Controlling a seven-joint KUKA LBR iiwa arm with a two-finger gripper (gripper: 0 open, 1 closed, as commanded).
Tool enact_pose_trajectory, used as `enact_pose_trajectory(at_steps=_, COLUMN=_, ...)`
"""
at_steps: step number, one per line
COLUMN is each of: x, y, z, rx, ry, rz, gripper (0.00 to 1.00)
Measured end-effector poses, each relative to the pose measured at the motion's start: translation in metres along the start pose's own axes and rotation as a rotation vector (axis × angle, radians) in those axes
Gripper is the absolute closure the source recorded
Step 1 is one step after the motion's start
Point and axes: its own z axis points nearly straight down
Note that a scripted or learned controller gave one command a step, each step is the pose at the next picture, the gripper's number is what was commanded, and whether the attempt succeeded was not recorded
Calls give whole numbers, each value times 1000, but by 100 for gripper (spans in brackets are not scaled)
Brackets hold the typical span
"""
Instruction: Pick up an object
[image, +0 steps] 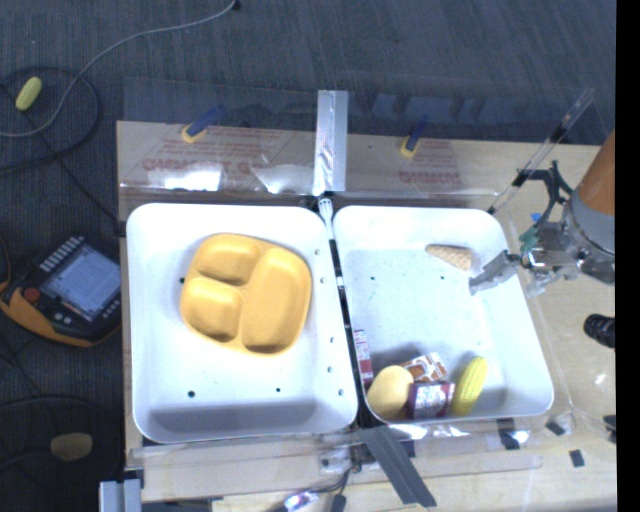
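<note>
Camera view: two bins side by side.
Left bin (150, 400): yellow tray (245, 292) in the middle, bare floor around it.
Right bin (520, 340): cone (449, 256) near far wall; ball (390, 391), packet (428, 385), corn (469, 385) along near wall; bare floor between.
My gripper (500, 270): over right rim; cannot tell its state.

Yellow divided tray (246, 292) flat in left bin (compartments up); cone (449, 257), lemon (391, 391), corn (469, 385) right.

The arm (600, 215) is cut off by the right edge; the small packet (430, 385), perhaps a snack, has unreadable print.
</note>
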Motion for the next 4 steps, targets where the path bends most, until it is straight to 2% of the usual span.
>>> enact_pose_trajectory(at_steps=1, x=-7, y=95, z=154, rx=-1, ry=-2, rz=-43, gripper=0)
enact_pose_trajectory(at_steps=2, x=5, y=144, z=158, rx=-11, ry=-5, rz=125, gripper=0)
enact_pose_trajectory(at_steps=3, x=6, y=144, z=152, rx=-5, ry=-9, rz=121, gripper=100)
enact_pose_trajectory(at_steps=4, x=26, y=120, z=157, rx=-15, ry=-9, rz=37, gripper=100)
